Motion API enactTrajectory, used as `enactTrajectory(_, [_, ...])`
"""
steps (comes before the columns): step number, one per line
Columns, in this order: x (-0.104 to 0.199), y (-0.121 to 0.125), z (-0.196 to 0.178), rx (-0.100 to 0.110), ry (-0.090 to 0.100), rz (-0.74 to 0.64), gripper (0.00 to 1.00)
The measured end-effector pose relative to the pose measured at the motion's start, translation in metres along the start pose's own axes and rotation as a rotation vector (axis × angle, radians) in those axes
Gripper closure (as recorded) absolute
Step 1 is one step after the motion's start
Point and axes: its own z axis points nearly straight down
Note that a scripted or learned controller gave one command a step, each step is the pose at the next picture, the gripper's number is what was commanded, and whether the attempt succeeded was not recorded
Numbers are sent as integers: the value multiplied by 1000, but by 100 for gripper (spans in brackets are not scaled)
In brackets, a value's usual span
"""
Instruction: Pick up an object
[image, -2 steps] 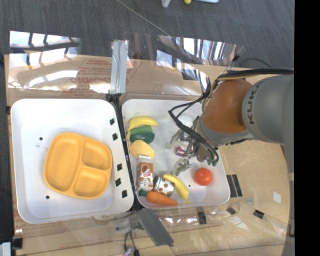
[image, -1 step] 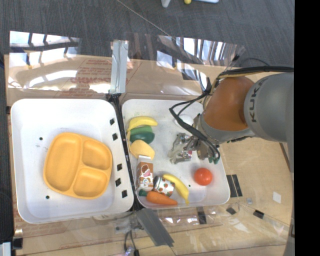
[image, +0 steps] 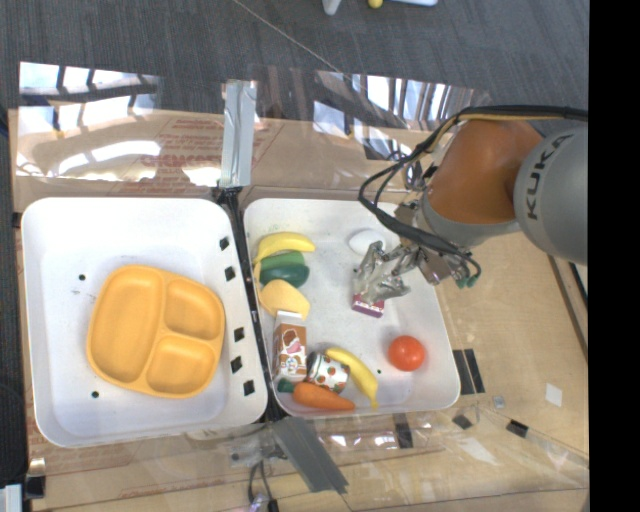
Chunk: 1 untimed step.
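My gripper hangs low over the middle of the right bin, reaching in from the right under the arm's orange band. A small white and purple item lies right at its tip, touching or nearly touching it; whether it is gripped is unclear. A white oval object sits just behind the gripper. A red tomato lies in front of it to the right.
Along the right bin's left side lie a banana, a green pepper, a yellow fruit and a carton. A can, a second banana and a carrot crowd the front. The left bin holds a yellow divided tray.
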Motion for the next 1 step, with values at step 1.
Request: enactTrajectory(1, [-73,32,-41,-1,-3,-91,100])
